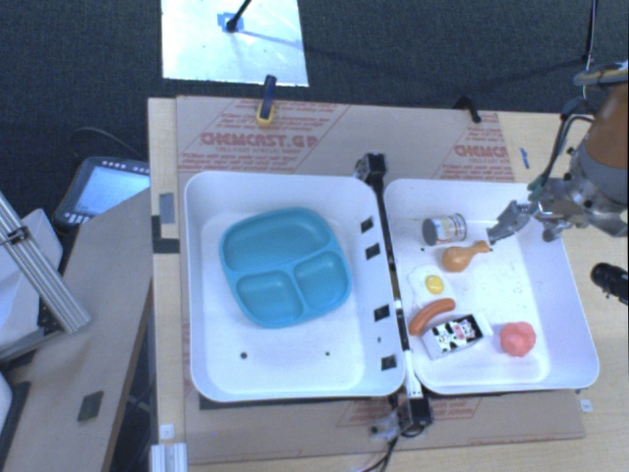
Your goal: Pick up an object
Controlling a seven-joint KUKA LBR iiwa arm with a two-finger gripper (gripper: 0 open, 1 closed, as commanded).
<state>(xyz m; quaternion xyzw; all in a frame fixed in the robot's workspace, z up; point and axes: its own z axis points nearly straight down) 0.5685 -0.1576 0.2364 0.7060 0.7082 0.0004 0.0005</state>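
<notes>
The right bin point(575, 313) holds several small things: a silver can point(444, 229) on its side, a tan drumstick-shaped toy point(464, 256), a fried-egg toy point(430, 284), an orange sausage point(432, 315), a black-and-white patterned box point(456, 334) and a pink lump point(518, 338). My gripper point(526, 226) hangs over the upper right part of this bin. It is open with nothing between its fingers. Its left fingertip point(501, 226) is just right of the drumstick toy's thin end and apart from it.
The left bin point(211, 362) holds a blue divided plate point(285, 265). A black divider with clips point(378, 254) runs between the bins. The arm, with its orange band point(609, 126), comes in over the right bin's far right corner.
</notes>
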